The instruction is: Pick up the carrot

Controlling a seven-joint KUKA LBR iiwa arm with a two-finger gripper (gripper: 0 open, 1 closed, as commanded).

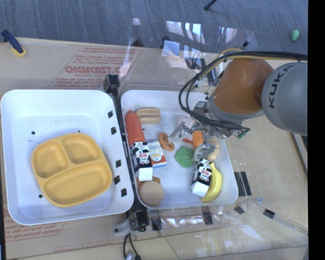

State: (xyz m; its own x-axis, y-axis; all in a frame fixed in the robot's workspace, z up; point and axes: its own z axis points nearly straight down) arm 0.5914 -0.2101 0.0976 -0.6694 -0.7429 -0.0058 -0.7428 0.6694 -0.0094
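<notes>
White bins, two, side by side: left bin (16, 145) bears a yellow divided plate (70, 169); right bin (170, 202) bears the clutter; grey arm (284, 96) reaches in from the right. Carrot (134, 128), orange-red, lies along the right bin's left wall, unlifted; task judged not yet accomplished. Gripper (201, 137) hangs over the bin's right half, well apart from the carrot; whether clenched or released cannot be told.
</notes>
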